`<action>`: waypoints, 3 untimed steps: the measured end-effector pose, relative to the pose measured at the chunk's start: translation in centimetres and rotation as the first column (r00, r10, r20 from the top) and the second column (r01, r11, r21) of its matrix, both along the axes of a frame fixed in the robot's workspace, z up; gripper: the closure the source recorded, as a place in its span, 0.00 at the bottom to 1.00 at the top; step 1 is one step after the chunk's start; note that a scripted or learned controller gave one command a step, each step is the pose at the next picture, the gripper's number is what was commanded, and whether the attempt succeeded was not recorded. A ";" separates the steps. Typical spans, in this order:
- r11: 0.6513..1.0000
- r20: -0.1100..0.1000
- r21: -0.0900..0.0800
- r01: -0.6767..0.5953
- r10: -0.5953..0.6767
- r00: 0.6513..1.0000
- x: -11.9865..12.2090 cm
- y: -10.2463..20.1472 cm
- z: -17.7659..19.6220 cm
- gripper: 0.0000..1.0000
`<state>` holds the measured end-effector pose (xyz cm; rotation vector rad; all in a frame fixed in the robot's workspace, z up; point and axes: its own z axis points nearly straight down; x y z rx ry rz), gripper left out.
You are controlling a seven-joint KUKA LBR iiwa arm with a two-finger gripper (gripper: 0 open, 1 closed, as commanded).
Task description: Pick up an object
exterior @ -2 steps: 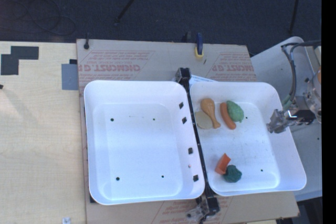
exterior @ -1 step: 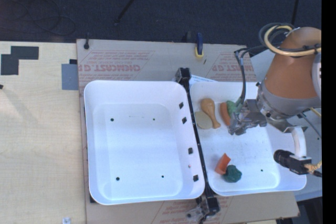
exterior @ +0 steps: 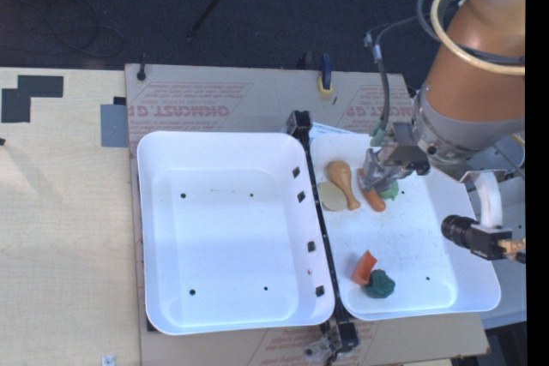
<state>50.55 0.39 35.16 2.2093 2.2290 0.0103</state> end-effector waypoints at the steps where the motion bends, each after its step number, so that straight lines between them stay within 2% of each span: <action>1: 1.000 -0.008 -0.001 0.001 -0.001 1.000 -3.1 6.4 2.2 1.00; 2: 1.000 0.002 -0.001 0.005 -0.005 1.000 -0.7 8.9 12.6 1.00; 3: 1.000 -0.010 -0.002 -0.001 0.001 1.000 -3.1 17.7 13.3 1.00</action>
